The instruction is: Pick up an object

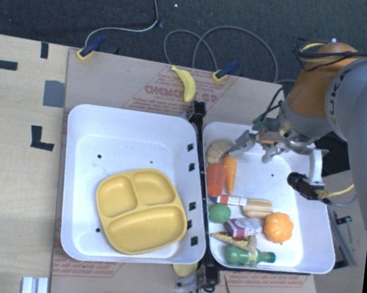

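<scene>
My gripper (253,150) hangs over the back of the right bin (315,212), open with nothing between its fingers. Its left finger (239,144) points down toward an orange carrot (231,172) and a beige round item (218,149). Beside the carrot stands a red block (214,179). Further forward lie a white and red tube (232,200), a tan bun (258,207), a green ball (219,212), an orange pumpkin (278,227), a purple packet (243,229) and a green bottle (250,255).
The left bin (92,131) holds a yellow divided plate (141,210). A banana (184,83) lies on the cardboard behind the bins. Black clips line the wall between the bins (197,177). Cables loop across the back of the bench.
</scene>
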